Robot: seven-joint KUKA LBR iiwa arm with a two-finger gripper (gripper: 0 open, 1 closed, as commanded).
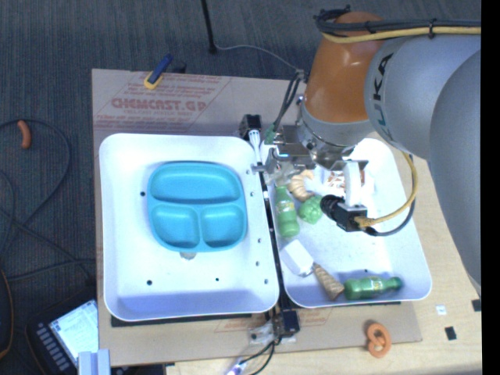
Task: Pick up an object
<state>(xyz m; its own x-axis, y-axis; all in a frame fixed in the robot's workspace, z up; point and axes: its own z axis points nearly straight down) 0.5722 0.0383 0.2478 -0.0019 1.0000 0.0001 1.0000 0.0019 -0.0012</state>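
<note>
While your arm [391, 84] reaches in from the right and hangs over the right bin [406, 272], its wrist and orange band cover the gripper [306, 180], so you cannot tell from this view how the end effector stands or whether anything sits in it. Just below the wrist, near the divider between the bins, you have a cluster of small things: a green bottle [286, 212] whose long axis runs nearly up and down the view, parallel to the divider; a rounder green piece [311, 211] just beside it on the right; and a tan, ridged object [299, 185] touching the cluster's upper edge. Nearer the front wall, a second green bottle [372, 287] lies on its side, its long axis running left to right, with a brown cone [328, 281] at its left end and a white block [298, 257] just above the cone. Your left bin [125, 287] holds a blue divided tray [197, 205], lying flat. An orange pretzel-shaped piece [378, 337] rests on the bench outside the bins.
</note>
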